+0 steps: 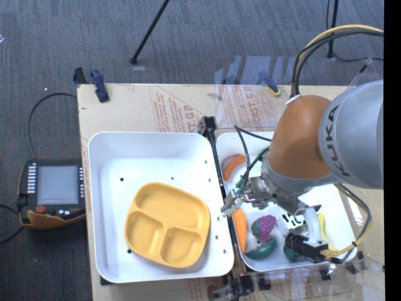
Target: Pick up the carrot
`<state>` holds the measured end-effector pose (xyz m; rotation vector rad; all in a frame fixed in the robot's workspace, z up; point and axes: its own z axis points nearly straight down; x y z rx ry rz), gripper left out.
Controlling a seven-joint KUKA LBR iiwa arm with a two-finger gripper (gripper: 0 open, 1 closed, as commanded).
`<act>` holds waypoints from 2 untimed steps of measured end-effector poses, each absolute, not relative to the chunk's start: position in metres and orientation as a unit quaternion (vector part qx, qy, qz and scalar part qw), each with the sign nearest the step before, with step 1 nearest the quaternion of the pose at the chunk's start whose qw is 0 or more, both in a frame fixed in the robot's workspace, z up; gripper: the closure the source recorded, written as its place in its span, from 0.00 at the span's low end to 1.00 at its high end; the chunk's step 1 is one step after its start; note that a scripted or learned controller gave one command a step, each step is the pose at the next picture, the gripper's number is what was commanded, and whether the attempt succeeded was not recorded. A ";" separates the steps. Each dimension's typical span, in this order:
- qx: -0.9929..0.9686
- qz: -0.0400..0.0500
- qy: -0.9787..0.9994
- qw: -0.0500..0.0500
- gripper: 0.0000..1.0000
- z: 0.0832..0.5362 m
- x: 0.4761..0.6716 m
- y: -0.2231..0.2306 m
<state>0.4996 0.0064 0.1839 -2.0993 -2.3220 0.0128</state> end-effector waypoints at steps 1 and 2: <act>-0.671 0.004 -0.742 0.006 0.00 0.184 0.500 0.006; -0.671 0.004 -0.742 0.006 0.00 0.184 0.500 0.006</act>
